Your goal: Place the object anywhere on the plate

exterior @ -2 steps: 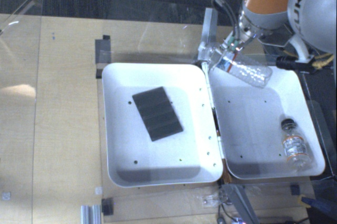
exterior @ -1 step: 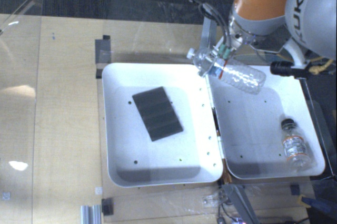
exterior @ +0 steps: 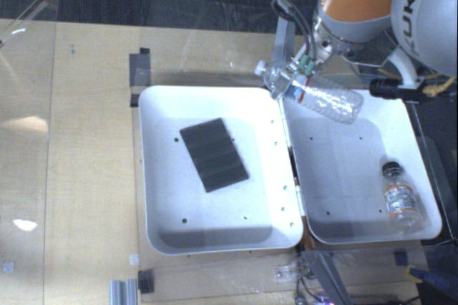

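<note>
1. The jaws (exterior: 295, 74) hang over the back edge of the bins, just at the seam between the left bin (exterior: 154, 153) and the right bin (exterior: 422, 153).
2. A clear plastic bottle (exterior: 325, 99) lies against them: its neck end sits at the jaws and its body runs off to the right and slightly downward, above the back of the right bin. It looks lifted off the bin floor and pinched at the neck, so I judge the jaws to be clenched on it, though the contact point itself is small and cluttered.
3. The bottle's long axis lies nearly crosswise to the view, tilted a little, with the free end hanging lower.
4. The plate (exterior: 214, 155) is the flat, dark grey rectangular slab with faint ridges in the middle of the left bin, turned at an angle. It lies to the left of the jaws and nearer the camera, well apart from them.
5. A carry toward the left and front, across the seam, seems called for.
6. Held by 1 end, the smooth, crinkled bottle may swing or slip.
7. A second small clear bottle (exterior: 398, 196) with a dark cap lies near the right bin's front right corner, on the pale wooden counter's (exterior: 71, 175) far side.
</note>
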Controlling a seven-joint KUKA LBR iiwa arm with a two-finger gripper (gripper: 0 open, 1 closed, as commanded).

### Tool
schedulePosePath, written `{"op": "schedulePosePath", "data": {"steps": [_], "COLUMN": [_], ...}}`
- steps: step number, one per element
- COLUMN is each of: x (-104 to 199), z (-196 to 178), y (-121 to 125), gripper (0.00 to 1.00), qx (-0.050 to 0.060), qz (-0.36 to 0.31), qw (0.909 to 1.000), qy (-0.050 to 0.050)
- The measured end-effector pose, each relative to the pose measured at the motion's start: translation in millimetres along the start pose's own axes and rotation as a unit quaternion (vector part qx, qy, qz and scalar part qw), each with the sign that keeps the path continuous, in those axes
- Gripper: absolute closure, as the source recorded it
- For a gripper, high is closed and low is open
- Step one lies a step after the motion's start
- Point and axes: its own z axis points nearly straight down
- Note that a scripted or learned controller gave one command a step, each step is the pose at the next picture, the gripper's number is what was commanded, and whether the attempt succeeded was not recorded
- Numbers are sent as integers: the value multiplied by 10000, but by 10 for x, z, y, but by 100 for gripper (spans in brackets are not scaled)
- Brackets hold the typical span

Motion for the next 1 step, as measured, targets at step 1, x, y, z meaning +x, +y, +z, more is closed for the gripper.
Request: {"op": "schedulePosePath", "data": {"steps": [1], "x": [-3], "z": [-120], "y": [22], "gripper": [100], "qx": [-30], "qz": [-13], "qw": [10000], "qy": [-21]}}
